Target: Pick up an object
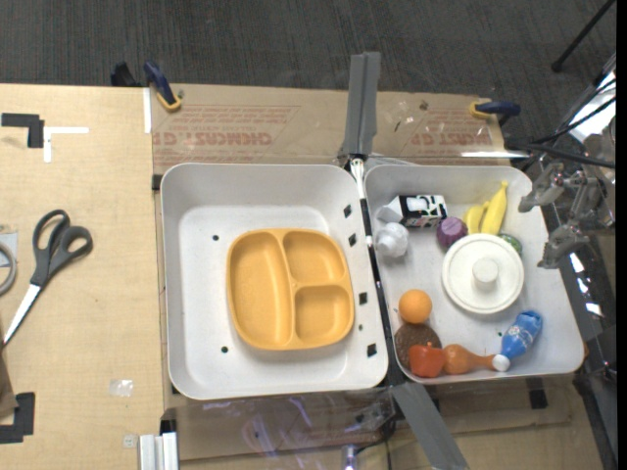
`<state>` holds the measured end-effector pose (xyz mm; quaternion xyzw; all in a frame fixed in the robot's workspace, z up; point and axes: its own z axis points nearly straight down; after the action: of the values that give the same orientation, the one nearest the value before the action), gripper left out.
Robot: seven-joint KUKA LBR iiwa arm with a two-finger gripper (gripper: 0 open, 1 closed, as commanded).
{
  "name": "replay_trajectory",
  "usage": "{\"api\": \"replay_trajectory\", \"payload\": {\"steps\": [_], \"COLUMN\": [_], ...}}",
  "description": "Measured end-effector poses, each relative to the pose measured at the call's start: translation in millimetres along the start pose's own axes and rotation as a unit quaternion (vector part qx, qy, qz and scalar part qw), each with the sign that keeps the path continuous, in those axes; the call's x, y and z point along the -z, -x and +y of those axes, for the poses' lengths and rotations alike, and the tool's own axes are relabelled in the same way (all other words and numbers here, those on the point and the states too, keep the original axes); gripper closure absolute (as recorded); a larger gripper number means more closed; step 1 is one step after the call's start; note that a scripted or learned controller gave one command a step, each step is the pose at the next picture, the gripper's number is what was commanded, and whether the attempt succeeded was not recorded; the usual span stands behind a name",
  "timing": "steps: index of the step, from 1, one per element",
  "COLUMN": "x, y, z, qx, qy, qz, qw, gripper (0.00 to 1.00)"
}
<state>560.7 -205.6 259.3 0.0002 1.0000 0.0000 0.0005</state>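
White plastic forms both bins on the counter [78, 360]. The left bin [186, 292] holds a yellow divided tray [291, 289]. The right bin [563, 360] holds many small things: a white round lid [482, 273] in the middle, an orange ball [415, 306] to its left, a banana [492, 210] near the far wall, a purple cup [452, 231] beside it, a black-and-white box [422, 209], a blue bottle [520, 334] and a red-orange toy [443, 360] near the front wall. The gripper [558, 209] hangs over the right edge of this bin, and it holds nothing that I can see. Scissors [44, 255] lie on the counter at the left.
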Motion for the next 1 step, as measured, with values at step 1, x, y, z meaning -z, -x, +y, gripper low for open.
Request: {"api": "replay_trajectory", "payload": {"steps": [1], "x": [-131.5], "y": [0.5], "z": [-12.3], "qx": [-0.086], "qy": [-0.001], "qz": [-0.002], "qw": [0.9963], "gripper": [0.00]}}
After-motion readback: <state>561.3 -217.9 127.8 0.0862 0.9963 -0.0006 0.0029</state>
